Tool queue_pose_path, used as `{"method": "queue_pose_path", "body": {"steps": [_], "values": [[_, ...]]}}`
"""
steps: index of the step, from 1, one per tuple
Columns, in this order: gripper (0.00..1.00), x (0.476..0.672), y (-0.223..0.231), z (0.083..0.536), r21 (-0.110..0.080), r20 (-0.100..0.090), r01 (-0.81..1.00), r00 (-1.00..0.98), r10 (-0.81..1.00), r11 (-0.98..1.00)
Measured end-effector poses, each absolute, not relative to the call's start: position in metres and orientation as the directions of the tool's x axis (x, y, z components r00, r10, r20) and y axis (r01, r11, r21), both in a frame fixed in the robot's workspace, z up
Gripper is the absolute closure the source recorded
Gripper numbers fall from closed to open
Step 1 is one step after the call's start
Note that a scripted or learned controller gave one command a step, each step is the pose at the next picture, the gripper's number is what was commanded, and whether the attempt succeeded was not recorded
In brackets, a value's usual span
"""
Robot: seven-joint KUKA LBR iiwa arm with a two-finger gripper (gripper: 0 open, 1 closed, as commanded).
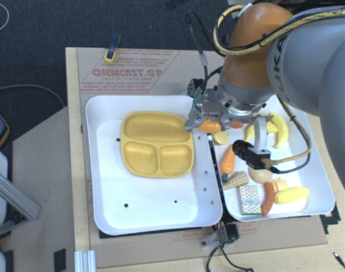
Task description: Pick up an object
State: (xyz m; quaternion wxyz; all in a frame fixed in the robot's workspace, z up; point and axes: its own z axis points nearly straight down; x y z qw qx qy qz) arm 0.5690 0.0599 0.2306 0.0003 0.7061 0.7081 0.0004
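The most likely target is a small orange piece (208, 126) lying at the upper left corner of the right bin (319, 174), right against the divide between the two bins, a little above the middle of the frame. The gripper (199, 118) sits directly over it; one grey finger (194, 119) reaches down at the piece's left side, touching or nearly touching the rim of the yellow tray (158, 143). Whether the jaws are closed on the piece or just standing around it I cannot tell, since the wrist and the orange band (254, 41) cover the rest of the tool from above.

Judging by this, the grasp step is in hand: the arm is down at the pile and nothing is clearly lifted. The next move calls for a firm close on the orange piece and then a straight rise, keeping clear of the tray edge just to the left and of the bin wall beneath.

Around it, to the lower right, lie the other toy foods: a pale yellow chunk (221, 137) just beside the orange piece, a carrot (228, 161) below that, a banana (279, 130) to the right, a biscuit-coloured piece (235, 179), a patterned box (250, 199), a sausage (267, 198) and a yellow corn-like piece (291, 195). The left bin (104, 191) holds the sectioned yellow tray in its upper half
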Motion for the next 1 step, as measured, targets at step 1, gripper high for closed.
{"method": "queue_pose_path", "body": {"steps": [1], "values": [[1.0,0.563,0.0563,0.23,-0.002,0.0,1.0,0.001,1.0,-0.001]]}}
